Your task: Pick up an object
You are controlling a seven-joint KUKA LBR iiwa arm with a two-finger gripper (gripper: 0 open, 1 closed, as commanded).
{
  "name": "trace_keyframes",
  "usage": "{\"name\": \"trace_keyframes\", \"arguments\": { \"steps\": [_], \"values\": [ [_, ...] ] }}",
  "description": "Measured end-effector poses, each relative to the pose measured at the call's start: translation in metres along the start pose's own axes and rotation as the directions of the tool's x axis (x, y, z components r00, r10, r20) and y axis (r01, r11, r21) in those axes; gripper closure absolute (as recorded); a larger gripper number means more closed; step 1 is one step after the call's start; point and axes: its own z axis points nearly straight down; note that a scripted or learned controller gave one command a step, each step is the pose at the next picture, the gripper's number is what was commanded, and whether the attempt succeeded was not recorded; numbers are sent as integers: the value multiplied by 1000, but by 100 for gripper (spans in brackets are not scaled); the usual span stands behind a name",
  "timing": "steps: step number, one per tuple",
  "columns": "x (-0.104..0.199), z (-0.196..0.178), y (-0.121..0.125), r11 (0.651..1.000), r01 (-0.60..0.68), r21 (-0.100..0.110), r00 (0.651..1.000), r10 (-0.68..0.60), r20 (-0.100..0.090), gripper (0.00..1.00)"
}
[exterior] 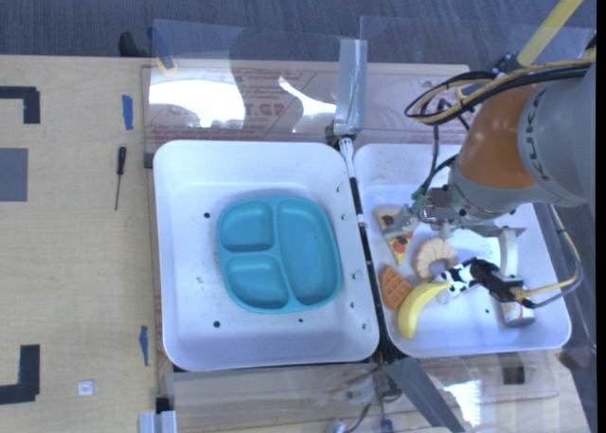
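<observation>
Camera view: the pincer [431, 223] is hanging low in the right bin [544, 327]; how far open it is cannot be told. Just below it, a round biscuit [436, 253], waffle [395, 285] and banana [418, 306] are lying clustered. The left bin [180, 232] is holding a blue 3-compartment plate [280, 253] on the wooden surface [66, 261].

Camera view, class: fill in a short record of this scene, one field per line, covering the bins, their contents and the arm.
left bin: white bin holding a blue divided plate
right bin: white bin with a banana, a waffle piece, a round biscuit and other small items
arm: grey with orange band, reaching in over the right bin
gripper: above the toy food
</observation>
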Motion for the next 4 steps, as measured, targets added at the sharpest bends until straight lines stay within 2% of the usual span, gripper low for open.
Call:
{"name": "trace_keyframes", "arguments": {
  "steps": [1, 2, 4],
  "values": [
    [1, -12, 2, 1000, 0, -5, 1000, 0, -1, 100],
    [1, -10, 1, 1000, 0, -1, 1000, 0, -1, 0],
    [1, -10, 1, 1000, 0, -1, 1000, 0, -1, 0]
  ]
}}
